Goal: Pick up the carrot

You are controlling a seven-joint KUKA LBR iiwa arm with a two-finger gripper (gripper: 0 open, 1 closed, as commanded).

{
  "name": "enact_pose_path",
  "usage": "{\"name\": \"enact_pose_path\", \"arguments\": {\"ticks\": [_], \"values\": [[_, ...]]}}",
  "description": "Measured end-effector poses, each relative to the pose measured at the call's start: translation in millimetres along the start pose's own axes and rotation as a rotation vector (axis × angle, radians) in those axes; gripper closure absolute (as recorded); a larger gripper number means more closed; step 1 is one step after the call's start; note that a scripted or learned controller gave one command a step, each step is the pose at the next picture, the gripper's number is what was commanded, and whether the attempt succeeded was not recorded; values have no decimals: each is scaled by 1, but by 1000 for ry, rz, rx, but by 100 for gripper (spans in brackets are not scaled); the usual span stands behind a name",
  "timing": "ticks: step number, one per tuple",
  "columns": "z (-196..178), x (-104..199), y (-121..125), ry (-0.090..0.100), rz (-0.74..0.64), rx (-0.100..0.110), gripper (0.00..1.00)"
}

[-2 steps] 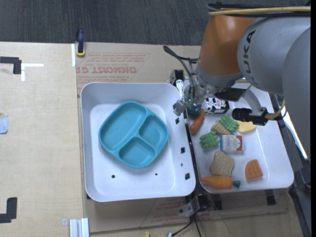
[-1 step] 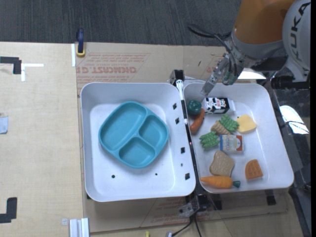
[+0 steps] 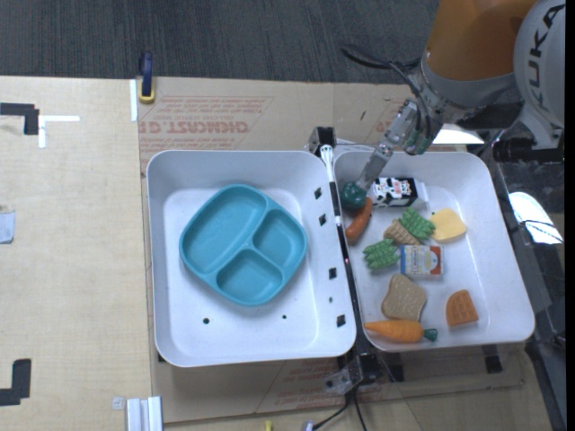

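Closest to me, a carrot (image 3: 393, 331) lies flat along the near wall of the right bin (image 3: 503, 326), just in front of a bread slice (image 3: 403, 298). A second carrot (image 3: 358, 224), redder, lies by that bin's left wall, and the gripper (image 3: 358, 189) hangs at its green top; spread or closed, I cannot tell. The left bin (image 3: 180, 330) holds a blue tray (image 3: 243, 243)

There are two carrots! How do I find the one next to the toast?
Look in the right white bin, along its bottom edge in the picture. The carrot lies flat there, just below the brown bread slice, its green tip pointing right. The other carrot is higher up, against the bin's left wall.
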State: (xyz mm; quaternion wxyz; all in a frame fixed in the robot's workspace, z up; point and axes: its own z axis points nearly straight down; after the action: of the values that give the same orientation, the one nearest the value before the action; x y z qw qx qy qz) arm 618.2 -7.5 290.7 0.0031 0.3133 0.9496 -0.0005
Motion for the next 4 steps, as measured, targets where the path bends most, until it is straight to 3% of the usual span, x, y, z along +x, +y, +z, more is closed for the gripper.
{"name": "enact_pose_path", "arguments": {"ticks": [1,2,3,4], "values": [[52,-52,-94,3,26,2,0],[57,-83,-154,0,-108,1,0],[92,-105,-156,1,-106,1,0],[139,-116,-181,2,-268,0,0]]}}
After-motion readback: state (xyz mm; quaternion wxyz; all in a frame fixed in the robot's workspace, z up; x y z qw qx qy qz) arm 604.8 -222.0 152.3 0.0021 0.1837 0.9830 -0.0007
